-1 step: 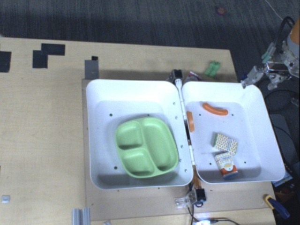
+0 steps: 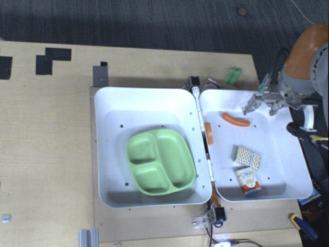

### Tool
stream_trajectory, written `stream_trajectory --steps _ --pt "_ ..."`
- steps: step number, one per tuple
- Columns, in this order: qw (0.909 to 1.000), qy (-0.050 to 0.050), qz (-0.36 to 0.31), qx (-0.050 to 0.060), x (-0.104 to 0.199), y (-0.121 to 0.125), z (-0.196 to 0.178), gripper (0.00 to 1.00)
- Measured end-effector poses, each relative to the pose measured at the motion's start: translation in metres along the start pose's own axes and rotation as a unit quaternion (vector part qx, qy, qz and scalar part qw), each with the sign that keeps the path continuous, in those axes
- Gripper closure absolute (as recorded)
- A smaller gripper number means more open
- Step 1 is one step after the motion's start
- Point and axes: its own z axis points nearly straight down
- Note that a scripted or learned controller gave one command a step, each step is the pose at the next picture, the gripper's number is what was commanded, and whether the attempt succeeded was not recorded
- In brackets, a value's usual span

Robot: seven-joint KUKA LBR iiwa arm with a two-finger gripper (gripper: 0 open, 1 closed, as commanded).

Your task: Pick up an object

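Bench (image 2: 46, 153): light wooden top carrying 2 shallow white bins side by side; dark tape patches sit at its far left edge.
Left bin (image 2: 110, 104): holds 1 item, a pale green divided plate.
Green plate (image 2: 161, 161): 3 compartments, lying flat in the lower middle of the left bin, slightly rotated, apart from the bin walls.
Green object on bench (image 2: 233, 75): small, lying on the wood just beyond the far edge of the right bin; too small to identify.
Right bin (image 2: 285, 153): holds 4 items, spread from its left wall to its lower middle.
Orange stick (image 2: 208, 133): thin orange piece lying along the left wall of the right bin, just beside the divider between the bins.
Toy sausage (image 2: 236, 120): orange-red, lying flat in the upper part of the right bin, near the gripper but apart from it.
Patterned packet (image 2: 248, 157): pale, speckled, lying flat near the bin's middle.
Small carton (image 2: 248, 181): white and orange-red box, just below the patterned packet, touching or nearly touching it.
Gripper (image 2: 264, 106): low over the upper right part of the right bin, to the right of the sausage; jaws spread apart with nothing between them.
Arm (image 2: 308, 60): grey with an orange band, entering from the right edge.
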Motion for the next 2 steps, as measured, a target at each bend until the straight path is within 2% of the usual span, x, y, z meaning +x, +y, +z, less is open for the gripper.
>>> stream_trajectory --steps 1,2 --pt "1.0 -0.001 0.002 -0.002 0.028 -0.058 0.035 0.0" --pt "1.0 -0.001 0.002 -0.002 0.0 -0.127 -0.032 0.0"
